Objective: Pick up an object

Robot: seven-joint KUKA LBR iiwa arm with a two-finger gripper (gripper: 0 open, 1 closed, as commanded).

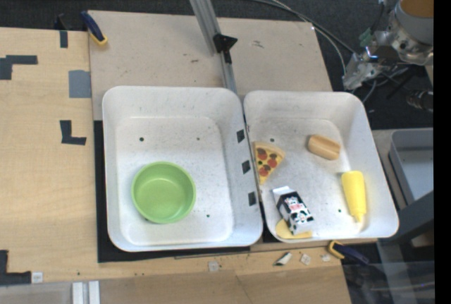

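I cannot tell the end effector's (361, 70) state beyond the right bin (366, 119), so I target the bread roll (323, 147) lying there: probably light, soft, best pinched across its short middle.

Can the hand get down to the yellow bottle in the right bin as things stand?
Probably yes. The yellow bottle lies alone near the right bin's edge, nothing over it; the hand hovers beyond the bin's far corner.

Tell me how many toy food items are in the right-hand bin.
4: pizza slice by the left wall, bread roll at the back, yellow bottle right, milk carton front.
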